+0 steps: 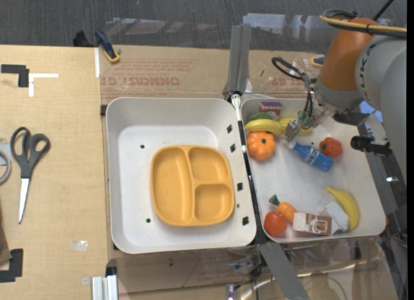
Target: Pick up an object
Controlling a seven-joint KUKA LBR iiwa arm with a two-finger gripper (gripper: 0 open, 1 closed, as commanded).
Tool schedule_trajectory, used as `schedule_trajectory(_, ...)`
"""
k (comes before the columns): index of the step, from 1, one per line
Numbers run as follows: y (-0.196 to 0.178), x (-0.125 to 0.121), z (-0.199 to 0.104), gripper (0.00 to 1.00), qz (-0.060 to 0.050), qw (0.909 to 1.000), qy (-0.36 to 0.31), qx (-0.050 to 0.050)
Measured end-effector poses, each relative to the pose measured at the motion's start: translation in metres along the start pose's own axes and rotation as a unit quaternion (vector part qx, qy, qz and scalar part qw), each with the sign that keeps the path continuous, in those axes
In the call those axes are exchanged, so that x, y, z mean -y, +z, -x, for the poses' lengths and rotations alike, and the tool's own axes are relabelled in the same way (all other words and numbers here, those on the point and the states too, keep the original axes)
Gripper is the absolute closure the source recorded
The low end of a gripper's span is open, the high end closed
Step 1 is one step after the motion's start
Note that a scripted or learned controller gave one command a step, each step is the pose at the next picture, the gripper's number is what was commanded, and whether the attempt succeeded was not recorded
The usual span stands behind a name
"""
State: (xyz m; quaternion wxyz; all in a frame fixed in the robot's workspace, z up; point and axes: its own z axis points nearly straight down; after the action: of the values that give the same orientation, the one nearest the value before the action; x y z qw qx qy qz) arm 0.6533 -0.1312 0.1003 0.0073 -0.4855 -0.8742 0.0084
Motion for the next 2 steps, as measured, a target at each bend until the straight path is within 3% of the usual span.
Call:
schedule_trajectory(1, -0.112, -0.035, -0.048, 1.00, 0.012, 0.9971, 0.075, 0.003)
schedule_trajectory(2, -0.208, 0.002, 0.006, 1.00, 0.011, 0.9728, 0.231, 0.001)
